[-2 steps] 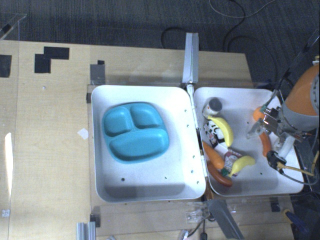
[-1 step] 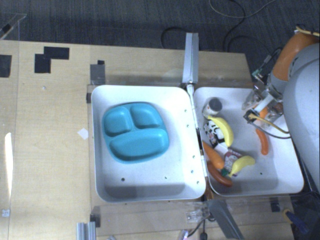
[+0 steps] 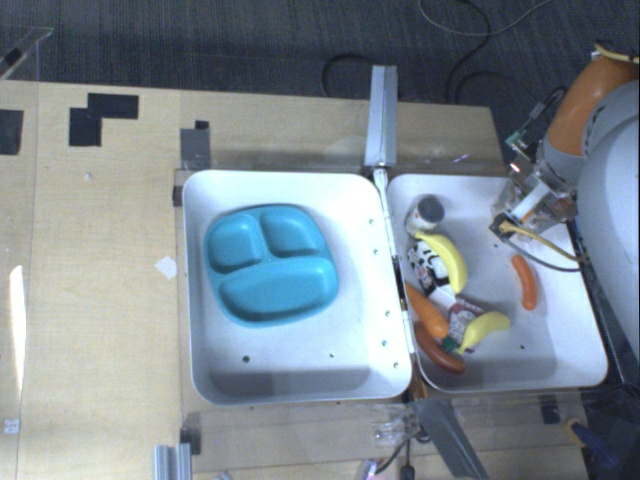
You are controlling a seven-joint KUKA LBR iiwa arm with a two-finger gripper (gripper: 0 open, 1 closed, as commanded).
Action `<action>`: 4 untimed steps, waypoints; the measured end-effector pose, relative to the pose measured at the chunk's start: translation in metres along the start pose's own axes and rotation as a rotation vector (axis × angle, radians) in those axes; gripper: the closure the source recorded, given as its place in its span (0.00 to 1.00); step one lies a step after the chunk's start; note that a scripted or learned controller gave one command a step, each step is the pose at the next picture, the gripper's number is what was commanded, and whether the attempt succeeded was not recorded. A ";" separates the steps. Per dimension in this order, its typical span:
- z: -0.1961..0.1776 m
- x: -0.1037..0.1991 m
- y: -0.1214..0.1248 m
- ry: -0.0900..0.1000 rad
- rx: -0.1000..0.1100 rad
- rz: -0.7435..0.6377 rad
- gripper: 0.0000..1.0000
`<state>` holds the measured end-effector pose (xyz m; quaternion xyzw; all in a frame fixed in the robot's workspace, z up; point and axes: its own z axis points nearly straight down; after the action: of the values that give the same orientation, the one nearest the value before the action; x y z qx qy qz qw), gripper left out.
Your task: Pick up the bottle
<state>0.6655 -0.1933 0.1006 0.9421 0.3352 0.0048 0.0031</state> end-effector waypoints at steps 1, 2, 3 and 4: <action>0.001 -0.001 0.000 -0.002 0.002 0.001 0.00; -0.012 0.003 0.000 0.003 -0.004 -0.010 1.00; 0.007 -0.036 -0.019 0.001 -0.002 0.057 1.00; 0.009 -0.011 0.001 0.004 0.002 0.313 1.00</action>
<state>0.6579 -0.2015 0.0918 0.9828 0.1844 0.0066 0.0007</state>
